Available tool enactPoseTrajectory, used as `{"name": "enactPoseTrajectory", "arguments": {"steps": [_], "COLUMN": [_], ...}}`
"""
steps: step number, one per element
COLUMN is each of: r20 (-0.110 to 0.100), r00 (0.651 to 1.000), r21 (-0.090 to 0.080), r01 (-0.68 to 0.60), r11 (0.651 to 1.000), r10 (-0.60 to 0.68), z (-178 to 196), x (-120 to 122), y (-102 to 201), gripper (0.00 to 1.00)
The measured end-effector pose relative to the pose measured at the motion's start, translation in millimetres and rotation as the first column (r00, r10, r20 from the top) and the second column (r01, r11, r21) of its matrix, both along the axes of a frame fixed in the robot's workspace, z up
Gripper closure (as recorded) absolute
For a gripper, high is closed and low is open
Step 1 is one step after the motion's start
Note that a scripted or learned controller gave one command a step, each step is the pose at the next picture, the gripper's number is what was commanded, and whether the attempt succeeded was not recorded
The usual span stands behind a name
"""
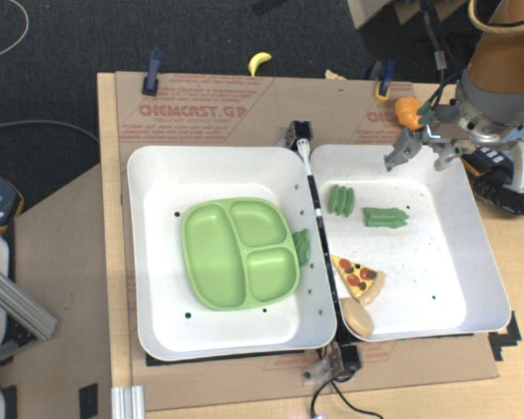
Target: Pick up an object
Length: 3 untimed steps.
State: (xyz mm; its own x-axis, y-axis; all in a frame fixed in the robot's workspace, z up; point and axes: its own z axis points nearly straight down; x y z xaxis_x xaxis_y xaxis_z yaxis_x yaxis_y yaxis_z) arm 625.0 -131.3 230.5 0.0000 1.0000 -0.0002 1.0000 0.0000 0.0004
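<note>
Bins of shallow white plastic sit side by side on the table: left bin bearing a green three-compartment plate, right bin a pizza-slice toy and two green pieces. Gripper, jaws spread wide and empty, hangs over the right bin's far edge, well apart from these pieces.

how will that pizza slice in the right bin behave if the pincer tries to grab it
The pizza slice lies flat and looks thin, so fingers closing from above may skid over it. It looks like a small toy, likely light and stiff, so a push would probably slide it across the smooth right bin. It touches a tan piece, which may shift too.
</note>
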Motion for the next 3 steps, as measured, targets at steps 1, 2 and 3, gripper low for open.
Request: {"name": "enactPoseTrajectory", "arguments": {"steps": [1, 2, 3], "r20": [0.016, 0.006, -0.014], "r00": [1.000, 1.000, 1.000], "r21": [-0.004, -0.003, 0.005], "r01": [0.003, 0.000, -0.002], "r11": [1.000, 1.000, 1.000], "r10": [-0.003, 0.000, 0.002], "z": [138, 139, 52], "x": [-82, -80, -150], "y": [-8, -6, 44], "gripper": [0.00, 1.00, 1.00]}}
